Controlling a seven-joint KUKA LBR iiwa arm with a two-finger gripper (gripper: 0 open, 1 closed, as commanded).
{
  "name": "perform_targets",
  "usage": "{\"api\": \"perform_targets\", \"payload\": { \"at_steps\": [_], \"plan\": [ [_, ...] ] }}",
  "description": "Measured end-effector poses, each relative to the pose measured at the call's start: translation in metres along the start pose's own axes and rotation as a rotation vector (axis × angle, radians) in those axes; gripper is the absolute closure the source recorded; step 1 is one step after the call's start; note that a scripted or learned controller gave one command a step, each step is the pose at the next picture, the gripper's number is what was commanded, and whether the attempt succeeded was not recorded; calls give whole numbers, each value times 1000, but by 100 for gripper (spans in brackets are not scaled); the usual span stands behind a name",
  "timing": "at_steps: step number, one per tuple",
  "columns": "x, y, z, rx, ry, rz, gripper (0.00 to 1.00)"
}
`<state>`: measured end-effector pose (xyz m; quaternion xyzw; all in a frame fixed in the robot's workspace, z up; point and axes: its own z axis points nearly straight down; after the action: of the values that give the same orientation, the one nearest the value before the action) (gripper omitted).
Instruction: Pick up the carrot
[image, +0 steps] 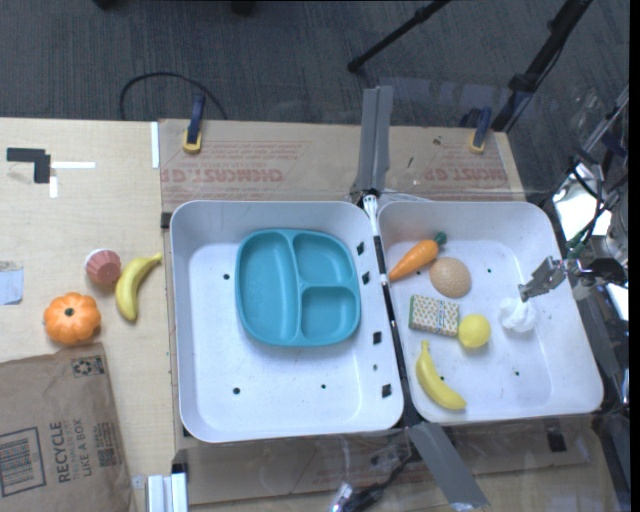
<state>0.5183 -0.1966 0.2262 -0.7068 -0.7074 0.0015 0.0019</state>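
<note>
And there's the claw (541, 279), poking in over the right rim of the right bin (560, 395), low against the wall. Too small and blurred from up here to tell how it stands, so no call on that. Nothing shows between its tips.

Just below and left of it sits a small white lump (517, 317) on the bin floor. Further left, a lemon (474, 331) touches the corner of a green-and-white box (434, 316). Above the box rests a tan egg (450, 277), and just beyond that is the carrot (416, 257). It lies on a slant in the upper left of the right bin, green top pointing up and right, tip down toward the divider. The egg is close beside its thick end; egg, box and lemon all lie between claw and carrot. A banana (438, 381) curves along the lower left of this bin.

Over in the left bin (200, 400), a teal plate (298, 287) with three compartments. Out on the bench: a second banana (133, 285), a pink cupcake (103, 267), a pumpkin (72, 318) and a paper bag (60, 440).
</note>
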Motion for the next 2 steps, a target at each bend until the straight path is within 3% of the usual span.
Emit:
{"api": "perform_targets", "payload": {
  "at_steps": [1, 2],
  "plan": [
    [89, 43, 37, -2, -1, -240, 0],
    [86, 103, 71, -4, -3, -313, 0]
  ]
}}
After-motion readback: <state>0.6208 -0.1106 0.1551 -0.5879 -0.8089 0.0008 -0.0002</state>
